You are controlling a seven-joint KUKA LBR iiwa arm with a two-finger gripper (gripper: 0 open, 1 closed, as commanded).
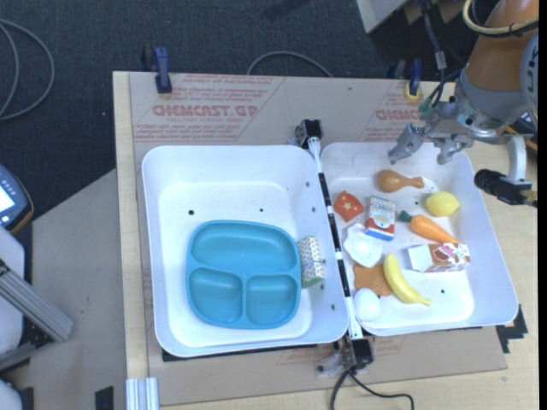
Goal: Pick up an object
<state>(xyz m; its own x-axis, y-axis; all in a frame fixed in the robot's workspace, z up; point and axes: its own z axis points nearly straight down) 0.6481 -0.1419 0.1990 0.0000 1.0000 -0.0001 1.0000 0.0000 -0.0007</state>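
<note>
Lying just below the open, empty gripper (427, 146): a drumstick (399, 180).

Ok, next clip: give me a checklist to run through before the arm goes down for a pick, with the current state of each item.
1. End effector over the right bin: ok, it sits above the bin's far rim.
2. End effector free of any object: ok, nothing shows between its fingers, which stand spread.
3. Target close by: ok, the toy chicken drumstick lies just below it, apart from its neighbours.
4. Other items crowded: not ok, the carrot, milk carton and banana lie packed close together.
5. Left bin contents out of the way: ok, the blue divided plate lies in the left bin.
6. Height above the drumstick: cannot tell from this slant.
</note>
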